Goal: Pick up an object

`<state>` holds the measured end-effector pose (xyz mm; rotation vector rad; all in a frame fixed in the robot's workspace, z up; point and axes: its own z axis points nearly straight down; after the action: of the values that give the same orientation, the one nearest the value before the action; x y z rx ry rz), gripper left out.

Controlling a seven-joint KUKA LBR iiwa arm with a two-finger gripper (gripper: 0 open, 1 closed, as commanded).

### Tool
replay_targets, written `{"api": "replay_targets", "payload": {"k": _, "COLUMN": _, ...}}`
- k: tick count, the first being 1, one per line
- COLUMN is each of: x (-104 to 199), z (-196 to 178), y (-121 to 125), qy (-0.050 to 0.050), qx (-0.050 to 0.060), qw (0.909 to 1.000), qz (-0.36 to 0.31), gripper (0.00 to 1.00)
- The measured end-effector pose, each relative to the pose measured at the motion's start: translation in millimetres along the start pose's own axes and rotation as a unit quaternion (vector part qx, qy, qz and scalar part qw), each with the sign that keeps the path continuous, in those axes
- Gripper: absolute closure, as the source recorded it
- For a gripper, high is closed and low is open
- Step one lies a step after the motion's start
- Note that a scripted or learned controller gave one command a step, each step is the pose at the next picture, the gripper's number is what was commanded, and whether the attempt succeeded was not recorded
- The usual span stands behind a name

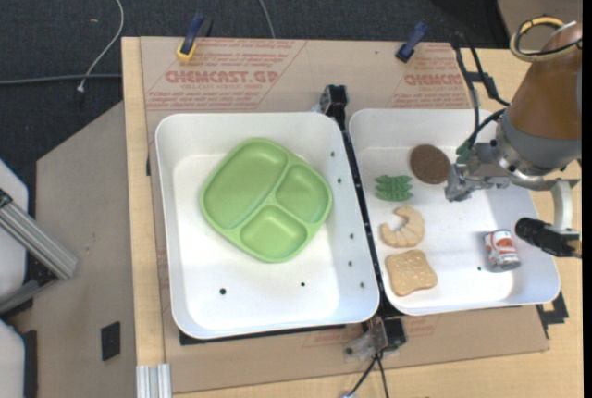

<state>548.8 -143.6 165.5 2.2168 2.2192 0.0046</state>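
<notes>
A: The hand [460,186] is hanging low in the right bin [453,123], at the right of the frame, and I cannot tell how it is set. Nothing is showing in its grip.

B: Which object is it going for?

A: My guess is the brown disc [428,164], which is lying just left of the hand, nearly touching it. The green leafy piece [394,188] is sitting a little further left, and the croissant [403,228] and the toast slice [411,273] are lying below that. The small can [501,249] is resting toward the lower right.

B: What could be going wrong here?

A: The disc is looking flat, so the hand may be sliding over it or nudging it toward the green piece. The bin wall is also standing close behind.

B: And the left bin [185,202]?

A: It is holding a green divided plate [266,199], well apart from the hand, on the cardboard-covered counter [277,63].
</notes>
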Motion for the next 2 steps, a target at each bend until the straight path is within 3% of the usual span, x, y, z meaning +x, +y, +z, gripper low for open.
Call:
{"api": "replay_targets", "payload": {"k": 1, "x": 2.0, "z": -64.1, "y": 5.9, "qy": 0.000, "qx": -0.002, "qw": 1.0000, "qz": 0.000, "gripper": 1.00}}
{"api": "replay_targets", "payload": {"k": 2, "x": 2.2, "z": -67.8, "y": 6.6, "qy": 0.000, "qx": 0.001, "qw": 1.0000, "qz": 0.000, "gripper": 1.00}}
